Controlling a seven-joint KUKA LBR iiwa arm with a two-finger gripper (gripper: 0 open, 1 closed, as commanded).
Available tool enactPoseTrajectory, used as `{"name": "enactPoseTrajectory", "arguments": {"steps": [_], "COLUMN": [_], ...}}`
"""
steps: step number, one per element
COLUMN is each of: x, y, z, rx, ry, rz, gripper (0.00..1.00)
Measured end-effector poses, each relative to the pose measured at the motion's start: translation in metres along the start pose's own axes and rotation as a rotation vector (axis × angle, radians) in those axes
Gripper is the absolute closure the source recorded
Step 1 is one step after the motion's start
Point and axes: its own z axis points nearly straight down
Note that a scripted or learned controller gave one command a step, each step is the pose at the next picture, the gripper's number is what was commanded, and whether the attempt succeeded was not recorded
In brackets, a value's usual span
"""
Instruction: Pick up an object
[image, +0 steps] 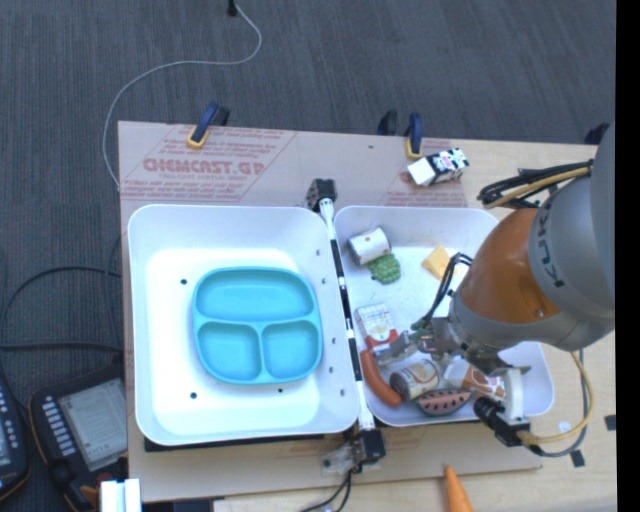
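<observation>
My gripper (415, 352) hangs low in the right bin (400, 300), over a cluster of small items near its front edge. Below it lie an orange-red sausage (378, 379), a brown round piece (418, 378) and a dark red oval item (443, 403). A small white packet with print (375, 320) lies just left of the gripper. Farther back in the same bin sit a white cylinder (367, 243), a green leafy piece (385, 268) and a yellow wedge (437, 262). The arm's grey and orange body (530, 290) covers the bin's right part.
The left bin (160, 250) holds a light blue divided plate (258, 325). A small black and white toy (438, 167) rests on the board behind the right bin. Clamps (205, 122) grip the board's far edge. Cables run along the right side.
</observation>
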Motion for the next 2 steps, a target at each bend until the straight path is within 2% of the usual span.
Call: {"name": "enactPoseTrajectory", "arguments": {"steps": [1, 2], "x": [0.0, 0.018], "y": [0.002, 0.053], "z": [-0.011, -0.097], "rx": [-0.004, 0.004], "ry": [0.0, 0.0], "rz": [0.001, -0.001], "gripper": [1.0, 1.0]}}
